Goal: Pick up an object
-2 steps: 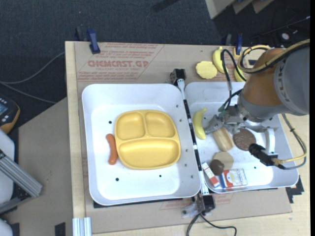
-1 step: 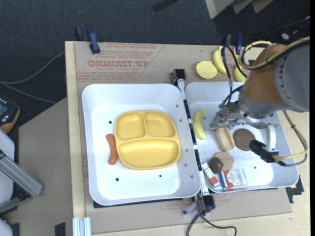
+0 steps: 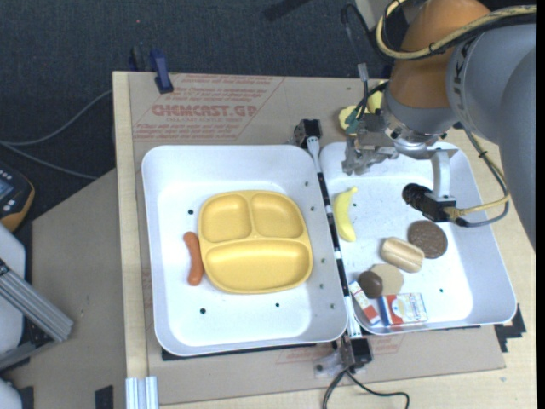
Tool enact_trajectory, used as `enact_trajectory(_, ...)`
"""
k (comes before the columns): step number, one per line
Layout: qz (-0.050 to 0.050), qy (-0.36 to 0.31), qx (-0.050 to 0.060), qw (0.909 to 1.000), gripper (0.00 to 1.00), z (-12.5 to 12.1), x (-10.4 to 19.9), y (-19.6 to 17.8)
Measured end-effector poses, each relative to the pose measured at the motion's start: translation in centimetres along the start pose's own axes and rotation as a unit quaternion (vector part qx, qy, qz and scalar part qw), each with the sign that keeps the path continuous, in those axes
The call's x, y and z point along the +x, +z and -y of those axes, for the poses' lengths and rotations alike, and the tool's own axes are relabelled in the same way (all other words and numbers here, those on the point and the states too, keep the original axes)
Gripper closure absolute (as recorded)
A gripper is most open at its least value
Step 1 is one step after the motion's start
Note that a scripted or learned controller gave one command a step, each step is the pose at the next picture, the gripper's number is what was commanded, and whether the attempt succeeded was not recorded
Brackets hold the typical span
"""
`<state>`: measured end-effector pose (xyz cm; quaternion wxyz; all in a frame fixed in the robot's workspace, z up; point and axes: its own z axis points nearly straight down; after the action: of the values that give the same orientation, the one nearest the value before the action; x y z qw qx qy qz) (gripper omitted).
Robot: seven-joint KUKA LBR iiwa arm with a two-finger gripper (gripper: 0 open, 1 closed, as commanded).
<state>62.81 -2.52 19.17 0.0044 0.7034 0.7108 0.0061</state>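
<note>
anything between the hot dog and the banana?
Yes. In the camera view, the yellow divided plate lies between the hot dog and the banana, along with the rims where the two bins meet.

The grey, rounded-housing robot arm (image 3: pixel 502 66) has a smooth matte finish. A glossy orange band (image 3: pixel 430 49) encircles the arm above the wrist. A yellow-and-black cable (image 3: pixel 393 15) loops over the orange band, and further thin dark cables run along the wrist. Below the band sits a grey metal flange. The metallic grey end effector (image 3: pixel 364 156) is built from small angular parts.
</note>
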Motion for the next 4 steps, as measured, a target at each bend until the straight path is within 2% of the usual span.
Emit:
enact_trajectory(1,0.001,0.005,0.007,1.0,0.0,0.4,-0.6,0.7)
enact_trajectory(2,-0.002,0.009,0.004,0.9999,0.0,4.5,-6.9,10.4)
enact_trajectory(3,-0.001,0.005,0.001,1.0,0.0,4.3,-8.3,10.1)
enact_trajectory(4,0.002,0.006,0.001,1.0,0.0,0.0,-14.2,10.1)
